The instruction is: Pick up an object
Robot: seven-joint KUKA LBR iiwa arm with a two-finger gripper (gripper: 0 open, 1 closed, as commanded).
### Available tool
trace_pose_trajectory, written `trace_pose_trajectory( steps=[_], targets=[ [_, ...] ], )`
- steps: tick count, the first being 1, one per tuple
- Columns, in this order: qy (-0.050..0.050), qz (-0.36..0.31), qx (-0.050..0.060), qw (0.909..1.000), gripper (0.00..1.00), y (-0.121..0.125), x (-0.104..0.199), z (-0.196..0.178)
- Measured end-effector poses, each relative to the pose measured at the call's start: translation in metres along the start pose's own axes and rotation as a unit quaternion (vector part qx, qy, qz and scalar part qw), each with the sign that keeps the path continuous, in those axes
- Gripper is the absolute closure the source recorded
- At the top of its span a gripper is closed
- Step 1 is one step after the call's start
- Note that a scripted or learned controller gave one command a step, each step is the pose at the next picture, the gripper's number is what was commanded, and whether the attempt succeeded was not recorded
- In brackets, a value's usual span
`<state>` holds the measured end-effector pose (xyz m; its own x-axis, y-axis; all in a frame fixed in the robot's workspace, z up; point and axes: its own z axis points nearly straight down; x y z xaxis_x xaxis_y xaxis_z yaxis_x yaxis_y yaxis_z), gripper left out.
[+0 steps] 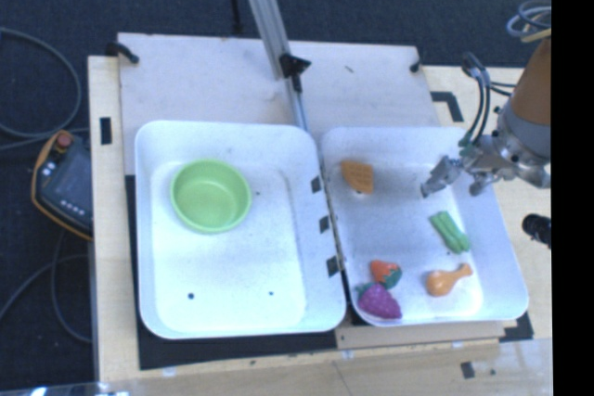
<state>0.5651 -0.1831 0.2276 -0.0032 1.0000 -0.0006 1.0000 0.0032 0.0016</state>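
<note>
My gripper (457, 178) hangs over the upper right part of the right bin (408, 227), its fingers spread open with nothing between them. Below it lies a green pod-shaped toy (449, 232). An orange bread-like piece (357, 176) sits to its left near the bin's upper left. At the front of that bin are a red strawberry-like toy (384, 273), a purple grape bunch (379, 300) and an orange drumstick-shaped toy (447, 279).
The left bin (223, 292) holds a light green bowl (212, 195). A slanted metal pole (264, 0) rises behind the bins. A yellow-edged pendant (63, 183) lies off the bench at the left.
</note>
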Motion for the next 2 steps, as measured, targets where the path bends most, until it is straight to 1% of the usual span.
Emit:
trace_pose_trajectory(
  steps=[1, 2],
  targets=[
    [0.0, 0.0, 0.0, 1.0, 0.0, 0.0, 0.0, 0.0],
    [0.0, 0.002, 0.003, 1.0, 0.0, -0.004, 0.005, 0.061]
  ],
)
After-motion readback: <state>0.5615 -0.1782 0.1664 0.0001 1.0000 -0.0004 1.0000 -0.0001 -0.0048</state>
